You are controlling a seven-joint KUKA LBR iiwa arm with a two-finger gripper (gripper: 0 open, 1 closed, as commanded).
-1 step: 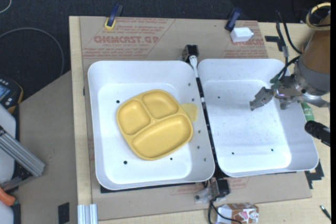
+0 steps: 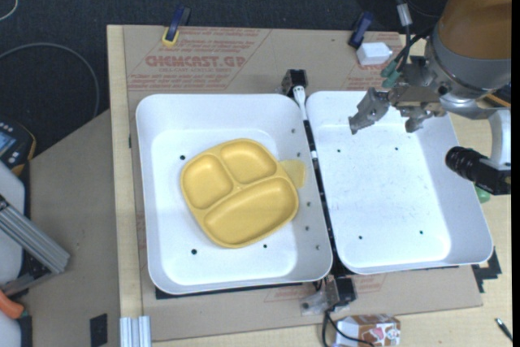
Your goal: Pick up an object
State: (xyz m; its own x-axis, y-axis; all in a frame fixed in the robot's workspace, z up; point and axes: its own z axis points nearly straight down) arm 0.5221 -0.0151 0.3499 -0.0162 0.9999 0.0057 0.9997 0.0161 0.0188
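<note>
A yellow divided plate with three compartments lies flat in the left bin, near its middle. My gripper hangs over the far part of the right bin, well to the right of the plate. Its two grey fingers stand apart and open, with nothing between them. The grey arm with its orange band comes in from the upper right.
A black clamp sits at the far end of the seam between the bins. A blue clip and a white block rest on the cardboard's far edge. A black cylinder hangs over the right bin's right rim.
</note>
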